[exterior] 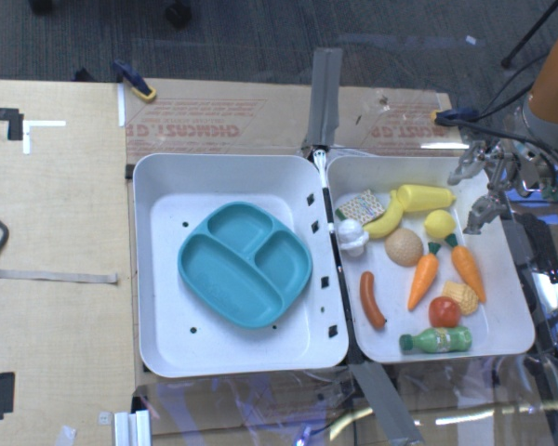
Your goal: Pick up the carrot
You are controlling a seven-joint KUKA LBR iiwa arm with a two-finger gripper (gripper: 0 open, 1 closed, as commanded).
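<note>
Claw [481, 186] is hovering over the right bin's [521, 291] upper-right edge, fingers spread and grasping nothing, while two carrots are lying mid-bin, carrot [422, 280] beside carrot [468, 272], crowded by egg [404, 246], lemon [439, 224] and tomato [444, 311].

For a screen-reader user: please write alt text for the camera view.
Two carrots lie among toy food in the right bin, with the robot's pincer above that bin's upper right edge. The left bin holds a blue divided plate.
</note>
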